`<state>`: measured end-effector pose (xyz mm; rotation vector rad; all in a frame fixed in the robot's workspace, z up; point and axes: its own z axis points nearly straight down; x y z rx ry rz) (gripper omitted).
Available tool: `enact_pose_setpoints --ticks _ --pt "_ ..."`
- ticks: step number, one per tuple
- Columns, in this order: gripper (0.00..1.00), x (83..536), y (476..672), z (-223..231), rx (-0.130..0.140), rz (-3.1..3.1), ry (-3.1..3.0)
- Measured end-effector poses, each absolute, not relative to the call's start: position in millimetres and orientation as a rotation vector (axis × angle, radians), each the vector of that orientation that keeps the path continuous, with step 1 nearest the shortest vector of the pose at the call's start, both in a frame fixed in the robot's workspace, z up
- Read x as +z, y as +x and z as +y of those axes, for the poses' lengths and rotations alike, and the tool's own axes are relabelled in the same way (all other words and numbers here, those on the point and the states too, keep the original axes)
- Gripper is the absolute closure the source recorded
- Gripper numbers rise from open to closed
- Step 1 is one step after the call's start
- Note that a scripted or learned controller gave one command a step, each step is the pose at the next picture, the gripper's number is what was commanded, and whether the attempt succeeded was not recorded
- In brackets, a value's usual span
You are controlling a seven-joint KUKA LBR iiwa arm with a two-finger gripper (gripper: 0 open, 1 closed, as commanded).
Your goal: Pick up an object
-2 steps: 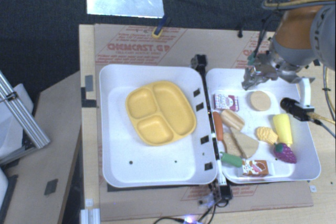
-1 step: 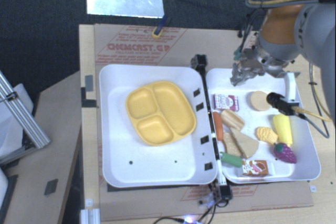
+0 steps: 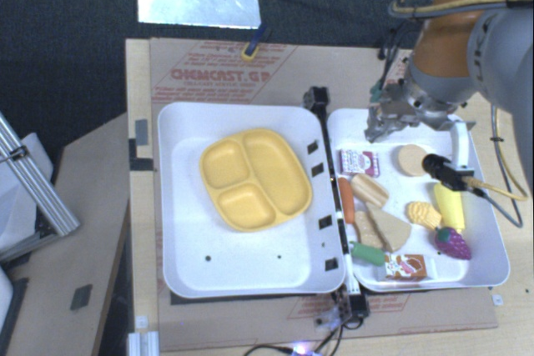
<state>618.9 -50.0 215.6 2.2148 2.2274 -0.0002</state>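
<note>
The gripper (image 3: 377,129) is seen poised over the right bin (image 3: 494,263), its fingers slightly parted and nothing held between them. A carton (image 3: 358,162) lies just below the jaws; a cookie (image 3: 410,160) sits nearby.

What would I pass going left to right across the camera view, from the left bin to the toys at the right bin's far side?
Left bin → yellow divided tray → orange carrot → small pink-and-white carton → round tan cookie → purple grapes.
</note>
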Motion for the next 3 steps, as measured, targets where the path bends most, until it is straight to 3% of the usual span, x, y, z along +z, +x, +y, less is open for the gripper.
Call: enact_pose_setpoints --ticks 2,3 --pt "1.00 230 614.7 -53 0.002 2.222 2.219" --pt "1.00 216 627.6 -50 0.002 2.224 2.214"
